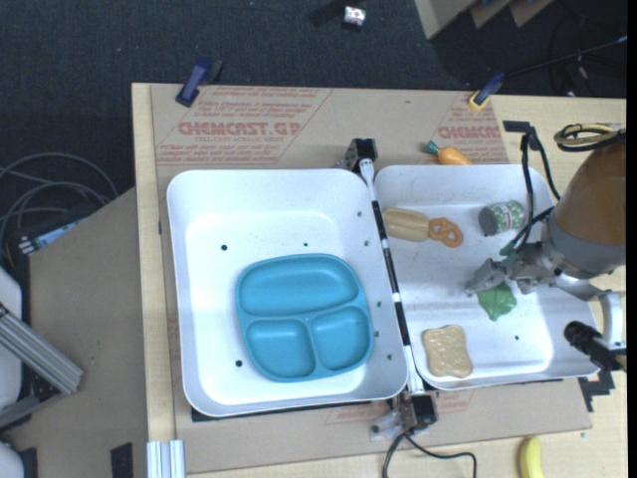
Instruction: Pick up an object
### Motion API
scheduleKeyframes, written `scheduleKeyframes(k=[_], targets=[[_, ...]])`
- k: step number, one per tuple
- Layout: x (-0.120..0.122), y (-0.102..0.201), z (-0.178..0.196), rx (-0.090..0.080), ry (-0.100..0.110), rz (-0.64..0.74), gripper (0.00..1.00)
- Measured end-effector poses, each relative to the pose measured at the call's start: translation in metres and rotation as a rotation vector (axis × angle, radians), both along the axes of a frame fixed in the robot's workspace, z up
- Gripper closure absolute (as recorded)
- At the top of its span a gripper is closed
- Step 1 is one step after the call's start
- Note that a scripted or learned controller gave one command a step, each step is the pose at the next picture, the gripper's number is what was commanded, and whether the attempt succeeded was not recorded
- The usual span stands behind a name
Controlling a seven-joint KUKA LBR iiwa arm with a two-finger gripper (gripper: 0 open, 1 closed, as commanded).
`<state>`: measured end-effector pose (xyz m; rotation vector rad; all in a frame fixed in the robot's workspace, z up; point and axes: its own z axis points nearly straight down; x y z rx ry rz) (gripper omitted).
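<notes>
My pincer (495, 279) hung low over the green thing (498, 302) at the frame's right. I could not tell its state. It might slip away.

Two shallow white bins sit side by side: the left bin (199, 267) holds a blue three-compartment plastic tray (304, 314). The right bin (532, 352) contains a tan wooden handle with a pretzel-shaped end (418, 227), a small grey-green can (503, 216), a tan toast slice (447, 352) and a green leafy piece (498, 302). The grey gripper (495, 279) hangs just above that green piece.
</notes>
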<state>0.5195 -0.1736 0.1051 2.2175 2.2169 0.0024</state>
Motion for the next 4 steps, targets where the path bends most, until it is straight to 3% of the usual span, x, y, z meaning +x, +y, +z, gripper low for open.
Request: scheduleKeyframes(k=[1, 2, 3, 4], targets=[[0.005, 0.001, -0.021, 0.003, 0.005, 0.000, 0.00], [0.006, 0.001, -0.010, 0.001, 0.002, 0.000, 1.00], [0.043, -0.048, 0.102, 0.000, 0.000, 0.000, 1.00], [0.042, -0.047, 0.100, 0.002, 0.004, 0.001, 0.00]])
